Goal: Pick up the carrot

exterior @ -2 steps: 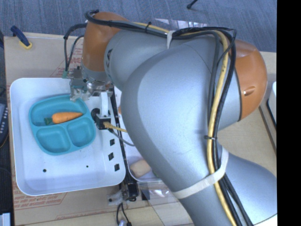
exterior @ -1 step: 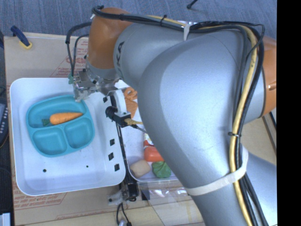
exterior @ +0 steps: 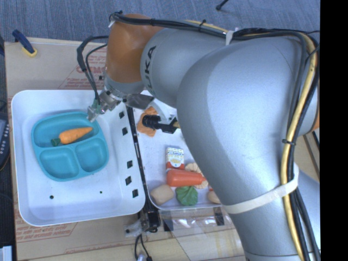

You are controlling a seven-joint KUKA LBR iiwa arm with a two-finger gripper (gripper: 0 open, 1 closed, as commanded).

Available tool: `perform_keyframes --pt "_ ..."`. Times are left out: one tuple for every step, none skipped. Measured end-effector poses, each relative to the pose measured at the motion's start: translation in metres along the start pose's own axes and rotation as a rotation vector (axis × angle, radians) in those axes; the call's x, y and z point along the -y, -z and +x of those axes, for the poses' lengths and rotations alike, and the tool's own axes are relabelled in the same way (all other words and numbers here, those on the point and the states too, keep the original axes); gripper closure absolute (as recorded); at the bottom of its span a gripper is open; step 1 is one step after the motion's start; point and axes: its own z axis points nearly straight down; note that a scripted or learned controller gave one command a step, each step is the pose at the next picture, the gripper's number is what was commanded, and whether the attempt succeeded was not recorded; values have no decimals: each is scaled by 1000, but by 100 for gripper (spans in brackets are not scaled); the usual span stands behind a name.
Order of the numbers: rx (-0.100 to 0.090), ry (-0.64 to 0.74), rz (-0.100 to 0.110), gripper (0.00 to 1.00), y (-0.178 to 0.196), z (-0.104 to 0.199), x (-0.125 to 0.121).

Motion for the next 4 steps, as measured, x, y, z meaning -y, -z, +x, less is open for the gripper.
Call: perform_keyframes --pt "1 -411 -5 100 75 -4 30" --pt "3 -205 -5 100 132 -23 56" --pt "8 326 -4 100 192 -89 114" --pt "-4 -179 1 100 120 -21 90"
